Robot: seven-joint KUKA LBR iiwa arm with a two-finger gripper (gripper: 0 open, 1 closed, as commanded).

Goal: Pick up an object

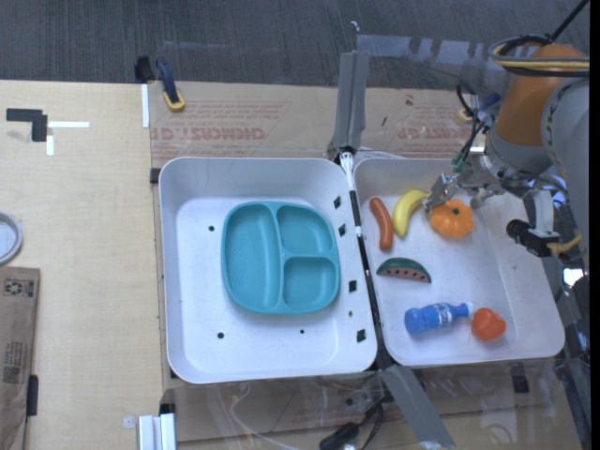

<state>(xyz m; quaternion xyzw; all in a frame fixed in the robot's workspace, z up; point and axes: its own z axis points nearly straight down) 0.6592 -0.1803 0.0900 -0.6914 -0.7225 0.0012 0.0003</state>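
Note:
The right bin (525, 279) holds several toys. An orange pumpkin (452, 221) sits near its far side, with a yellow banana (407, 210) and a red-brown sausage (382, 223) to its left. A watermelon slice (404, 270) lies mid-bin. Near the front lie a blue bottle (435, 317) and an orange-red fruit (488, 324). My gripper (459, 193) hangs right over the pumpkin's far edge, touching or nearly touching it. The grey arm with its orange band (539, 82) reaches in from the upper right.
The left bin (187, 251) holds a teal divided plate (279, 256). A grey post (350, 101) stands behind the wall between the bins. Cables and a black fitting (530, 234) hang at the right bin's right side. Cardboard (244, 120) lies behind the bins.

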